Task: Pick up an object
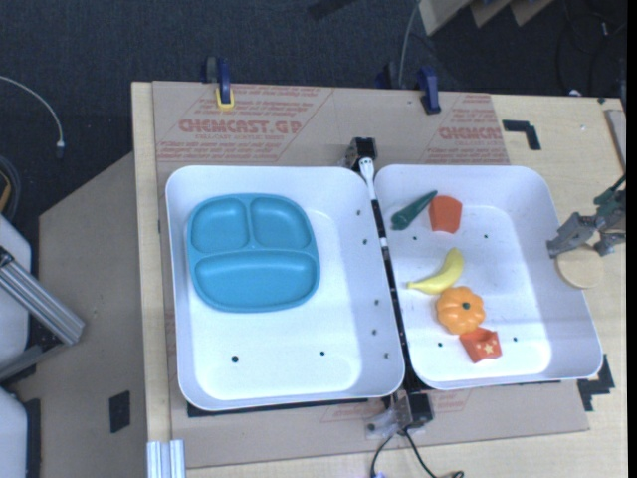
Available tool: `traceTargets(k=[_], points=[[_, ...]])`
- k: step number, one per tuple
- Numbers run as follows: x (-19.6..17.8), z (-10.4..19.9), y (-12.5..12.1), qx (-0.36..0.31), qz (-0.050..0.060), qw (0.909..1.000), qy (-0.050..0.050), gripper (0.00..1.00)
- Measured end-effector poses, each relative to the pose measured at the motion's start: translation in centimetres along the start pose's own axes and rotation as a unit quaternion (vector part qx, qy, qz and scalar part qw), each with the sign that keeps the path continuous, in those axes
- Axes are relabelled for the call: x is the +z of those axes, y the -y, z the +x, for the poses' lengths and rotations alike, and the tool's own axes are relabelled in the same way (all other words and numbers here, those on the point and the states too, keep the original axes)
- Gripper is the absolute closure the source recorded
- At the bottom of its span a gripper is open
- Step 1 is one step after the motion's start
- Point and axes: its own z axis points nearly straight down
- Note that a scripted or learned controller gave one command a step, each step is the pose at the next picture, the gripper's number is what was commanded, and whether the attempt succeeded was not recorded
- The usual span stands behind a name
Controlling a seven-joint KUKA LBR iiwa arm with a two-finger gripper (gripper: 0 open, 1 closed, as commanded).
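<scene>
Both bins, the left bin (343, 361) and the right bin (528, 352), are plain white, dotted with a few small dark spots. In the left one lies a sky-blue divided plate (255, 252). The right one carries a yellow banana (439, 274), an orange pumpkin (460, 310) (with a darker stem patch on top), a dark green pod (412, 210), an orange-red block (445, 214) and a red piece (481, 345). The bench board (299, 118) is tan with faded red lettering, held by blue clamps (220, 74). The gripper (587, 231) is grey.

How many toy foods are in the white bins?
5, all in the right bin: green pepper and red-orange block at the back, banana mid-bin, orange pumpkin, small red piece in front.
</scene>
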Motion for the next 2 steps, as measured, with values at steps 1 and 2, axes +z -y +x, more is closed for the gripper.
traceTargets(k=[1,2], points=[[0.7,4.5,-0.4,-0.001,0.005,1.0,-0.003,1.0],[0.1,9.3,-1.6,-0.002,0.003,1.0,-0.002,1.0]])
